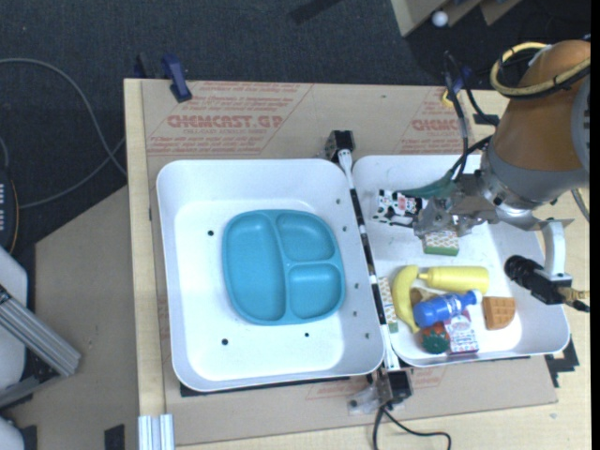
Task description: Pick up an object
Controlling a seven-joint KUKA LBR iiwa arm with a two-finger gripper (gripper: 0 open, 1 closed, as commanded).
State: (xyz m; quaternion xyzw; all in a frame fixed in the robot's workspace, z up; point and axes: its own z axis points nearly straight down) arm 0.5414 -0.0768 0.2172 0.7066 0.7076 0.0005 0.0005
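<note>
Bench [234, 120]: brown board printed with red lettering, bearing two shallow white bins side by side.

Left bin [187, 251]: holds a blue divided plate [281, 265] with three compartments, lying flat near the middle.

Right bin [525, 336]: holds the loose items and the arm's working end.

Arm [539, 129]: grey with an orange band, reaching in from the right over the right bin's upper part.

Gripper [439, 221]: lowered directly above a small green-and-tan block [441, 244]; finger spread cannot be told.

Yellow bottle [457, 277]: lying on its side, beside a banana [404, 293].

Blue bottle [442, 308]: just below the yellow one.

Red-and-white packet [461, 336]: at the bin's near edge.

Waffle-like piece [499, 312]: right of the bottles.

Black-and-white toy [394, 205]: left of the gripper.
</note>
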